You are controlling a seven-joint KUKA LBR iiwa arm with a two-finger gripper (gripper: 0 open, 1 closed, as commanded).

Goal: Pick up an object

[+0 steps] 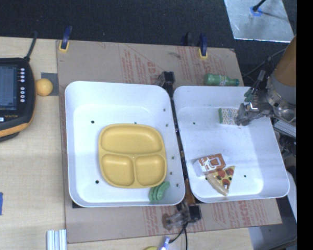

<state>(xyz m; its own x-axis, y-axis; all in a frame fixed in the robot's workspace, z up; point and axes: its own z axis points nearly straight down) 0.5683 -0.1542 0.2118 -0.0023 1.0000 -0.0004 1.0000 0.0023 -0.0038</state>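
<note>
yellow tray (131, 155) and green toy (159, 191) in left bin (78, 139); fingers (243, 114) state unclear, right bin (261, 160)

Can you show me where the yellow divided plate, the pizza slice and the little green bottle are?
yellow divided plate (131, 155), camera view, on its middle ridge.
pizza slice (221, 178), camera view, on its topping.
green bottle (219, 79), camera view, on its body.

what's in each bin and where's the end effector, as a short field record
left bin: yellow divided plate; green toy at near rim
right bin: pizza slice toy beside a small brown-and-white packet; small patterned item near the far side
outside bins: green bottle, yellow ball, pendant
end effector: low in right bin, next to patterned item; grasp unclear
</note>
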